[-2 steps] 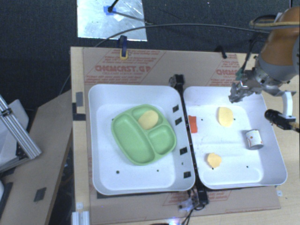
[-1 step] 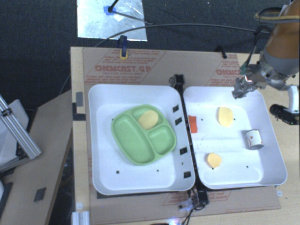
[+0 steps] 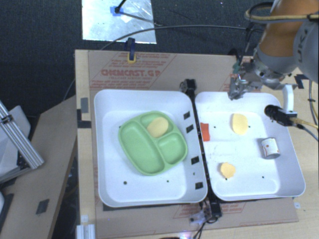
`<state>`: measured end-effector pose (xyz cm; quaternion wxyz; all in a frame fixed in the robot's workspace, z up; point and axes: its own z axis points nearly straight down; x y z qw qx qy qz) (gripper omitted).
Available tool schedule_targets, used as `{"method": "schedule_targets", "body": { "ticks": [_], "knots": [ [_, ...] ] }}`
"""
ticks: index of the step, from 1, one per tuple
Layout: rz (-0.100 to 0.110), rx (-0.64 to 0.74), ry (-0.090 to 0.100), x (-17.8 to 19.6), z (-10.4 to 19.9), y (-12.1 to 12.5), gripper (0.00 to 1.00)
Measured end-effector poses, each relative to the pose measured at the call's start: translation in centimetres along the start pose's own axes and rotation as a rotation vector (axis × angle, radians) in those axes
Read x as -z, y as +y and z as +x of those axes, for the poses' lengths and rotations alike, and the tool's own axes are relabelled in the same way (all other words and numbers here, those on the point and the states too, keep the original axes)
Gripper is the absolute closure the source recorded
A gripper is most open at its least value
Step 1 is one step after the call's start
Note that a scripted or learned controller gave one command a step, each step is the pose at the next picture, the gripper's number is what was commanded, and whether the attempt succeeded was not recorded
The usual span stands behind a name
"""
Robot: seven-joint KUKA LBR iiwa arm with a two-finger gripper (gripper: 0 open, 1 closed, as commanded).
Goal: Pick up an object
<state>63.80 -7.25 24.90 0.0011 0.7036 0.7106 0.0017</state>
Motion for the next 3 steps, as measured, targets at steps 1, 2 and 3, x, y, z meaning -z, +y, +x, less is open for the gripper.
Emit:
{"method": "schedule_targets", "body": {
  "ticks": [1, 2, 3],
  "knots": [
    [0.001, 0.0, 0.0, 0.5, 5.5, 0.7, 1.0],
    [0.003, -0.001, 0.001, -0.1, 10.6, 0.2, 1.0],
    [0.003, -0.001, 0.0, -1.9, 15.2, 1.1, 1.0]
  ]
}}
